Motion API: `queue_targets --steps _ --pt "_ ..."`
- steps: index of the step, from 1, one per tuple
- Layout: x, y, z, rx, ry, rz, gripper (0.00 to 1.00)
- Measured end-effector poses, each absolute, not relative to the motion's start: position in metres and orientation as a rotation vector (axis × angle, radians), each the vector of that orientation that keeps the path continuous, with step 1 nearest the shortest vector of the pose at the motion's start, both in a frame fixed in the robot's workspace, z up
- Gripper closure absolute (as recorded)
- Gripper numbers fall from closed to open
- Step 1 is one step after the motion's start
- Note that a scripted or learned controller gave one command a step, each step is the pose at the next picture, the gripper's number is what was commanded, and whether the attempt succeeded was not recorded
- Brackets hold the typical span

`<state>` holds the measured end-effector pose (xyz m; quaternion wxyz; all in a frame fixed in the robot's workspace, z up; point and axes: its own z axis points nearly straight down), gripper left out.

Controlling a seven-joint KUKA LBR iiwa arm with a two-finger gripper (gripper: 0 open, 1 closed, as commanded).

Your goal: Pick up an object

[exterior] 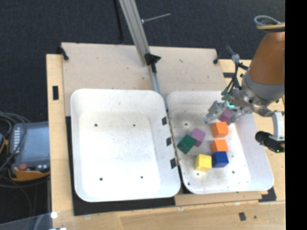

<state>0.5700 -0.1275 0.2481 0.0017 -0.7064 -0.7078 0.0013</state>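
The gripper hangs at the right bin's upper right; whether it is parted or closed I cannot tell. The nearest orange cube lies just below it in frame, beside the other blocks

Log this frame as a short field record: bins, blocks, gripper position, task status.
left bin: white, shallow
right bin: white, holds all the blocks
blocks: two orange blocks, purple block, green block, yellow block, blue block
gripper: over the right bin's upper part, just above the upper orange block
small purple piece: at the gripper; grasp not clear
task status: no lift confirmed
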Motion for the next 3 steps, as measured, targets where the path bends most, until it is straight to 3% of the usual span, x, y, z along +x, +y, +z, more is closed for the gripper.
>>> queue_targets --steps 1,2,3 --pt "0.571 -0.128 0.251 -2.221 -2.223 -0.001 0.00" --pt "0.568 -0.134 0.189 -2.221 -2.218 0.006 0.00" --pt "0.568 -0.141 0.132 -2.225 -2.221 -0.005 0.00"
